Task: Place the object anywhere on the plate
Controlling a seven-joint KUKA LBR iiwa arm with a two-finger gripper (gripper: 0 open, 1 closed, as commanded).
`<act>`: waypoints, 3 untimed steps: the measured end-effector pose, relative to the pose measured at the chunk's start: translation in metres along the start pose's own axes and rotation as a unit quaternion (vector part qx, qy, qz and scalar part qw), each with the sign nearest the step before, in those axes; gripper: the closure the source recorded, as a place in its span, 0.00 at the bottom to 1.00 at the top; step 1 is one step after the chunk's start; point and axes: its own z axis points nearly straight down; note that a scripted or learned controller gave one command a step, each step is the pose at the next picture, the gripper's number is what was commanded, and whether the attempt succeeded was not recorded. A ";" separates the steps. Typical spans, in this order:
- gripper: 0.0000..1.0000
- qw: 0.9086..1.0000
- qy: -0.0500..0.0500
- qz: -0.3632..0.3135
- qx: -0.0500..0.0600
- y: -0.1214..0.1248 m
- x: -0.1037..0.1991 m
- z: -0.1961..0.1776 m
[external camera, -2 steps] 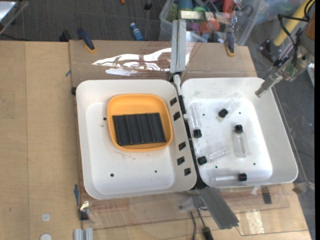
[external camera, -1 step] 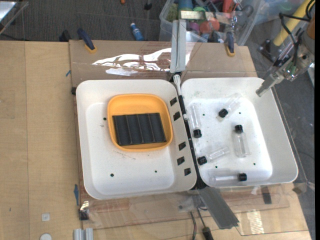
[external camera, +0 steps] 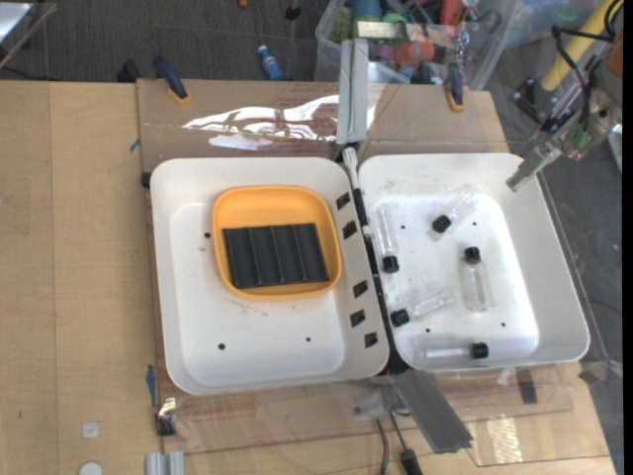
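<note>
An orange plate (external camera: 276, 203) with rounded corners lies in the left bin (external camera: 188, 295). A black ridged block (external camera: 275, 255) covers most of its middle. Several clear vials with black caps lie scattered on the floor of the right bin (external camera: 554, 295). One vial (external camera: 383, 234) is near the divider, another vial (external camera: 476, 285) is right of centre, and a third vial (external camera: 447, 349) is by the front wall. The gripper (external camera: 571, 142) hangs beyond the right bin's far right corner, outside the bin and well away from the vials and the plate.
A row of small black tabs (external camera: 357, 288) runs along the divider between the bins. A clear tub of coloured toys (external camera: 415, 8) sits behind the bench. Blue clamps (external camera: 174, 87) hold the cardboard backing. Cables and a yellow hose (external camera: 579, 47) hang at upper right.
</note>
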 end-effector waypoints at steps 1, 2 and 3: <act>0.00 1.000 0.000 -0.026 0.000 0.001 0.001 0.000; 0.00 1.000 0.001 -0.019 0.000 0.001 0.001 0.000; 0.00 0.999 0.000 -0.049 0.000 0.001 0.001 0.001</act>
